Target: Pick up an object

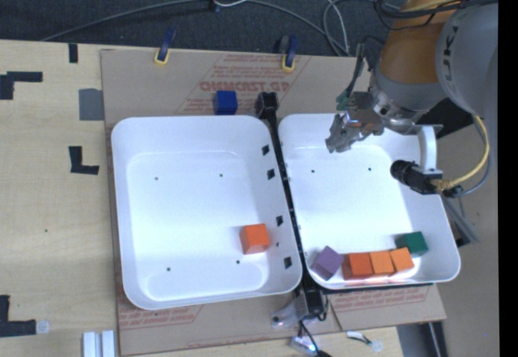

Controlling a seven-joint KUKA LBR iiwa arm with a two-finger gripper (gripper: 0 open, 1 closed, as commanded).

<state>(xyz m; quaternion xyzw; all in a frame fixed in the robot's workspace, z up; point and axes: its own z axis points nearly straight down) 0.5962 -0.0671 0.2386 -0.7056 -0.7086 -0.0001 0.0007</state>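
Note:
My gripper (341, 139) hangs over the far part of the right bin (348, 193), with nothing visible between its fingers. Along that bin's near edge lie a purple block (327, 262), two orange blocks (357, 265) (381, 264) side by side, a lighter orange block (402, 261) and a green block (413, 244). An orange cube (255, 238) rests in the left bin (178, 210), near its right wall. The gripper is well apart from all the blocks.
A blue cube (226, 101) sits on the cardboard behind the left bin. Two clamps (164, 48) (288, 53) hold the cardboard's far edge. A black divider with clips (279, 185) runs between the bins. Cables trail across the dark floor beyond.

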